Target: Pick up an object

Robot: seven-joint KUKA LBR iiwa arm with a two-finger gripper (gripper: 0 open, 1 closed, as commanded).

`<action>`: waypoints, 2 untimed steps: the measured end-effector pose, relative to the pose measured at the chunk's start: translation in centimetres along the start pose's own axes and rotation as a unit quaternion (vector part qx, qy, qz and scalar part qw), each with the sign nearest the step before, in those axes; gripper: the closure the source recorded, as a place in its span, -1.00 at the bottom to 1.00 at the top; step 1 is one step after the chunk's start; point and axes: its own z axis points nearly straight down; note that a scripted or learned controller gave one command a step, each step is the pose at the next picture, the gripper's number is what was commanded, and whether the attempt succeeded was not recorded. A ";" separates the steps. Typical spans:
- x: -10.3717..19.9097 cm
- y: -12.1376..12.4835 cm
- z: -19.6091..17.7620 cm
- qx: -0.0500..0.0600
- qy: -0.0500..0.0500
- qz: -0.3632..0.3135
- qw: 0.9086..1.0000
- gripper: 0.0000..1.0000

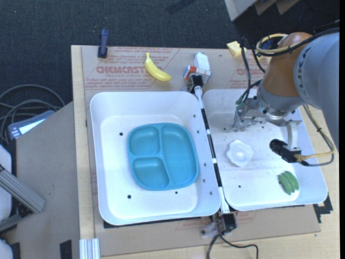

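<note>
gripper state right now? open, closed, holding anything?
Gripper: open or closed cannot be told from this angle. It sits over the back of the right bin, apart from the white object and the green object.

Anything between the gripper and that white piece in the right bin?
No. In the camera view, only bare bin floor separates the gripper from the white piece.

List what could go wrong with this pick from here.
1. The gripper sits behind the white piece, not over it, so closing there would likely grab air.
2. The white piece looks low and flat against the right bin, so it may slip out of a grasp.
3. The green object lies close to the bin's front rim, which may block a clean approach.
</note>
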 end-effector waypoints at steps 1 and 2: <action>0.0 0.0 -1.0 -0.001 0.000 0.000 1.000 1.00; -3.1 -2.1 -12.4 -0.001 -0.001 0.000 1.000 1.00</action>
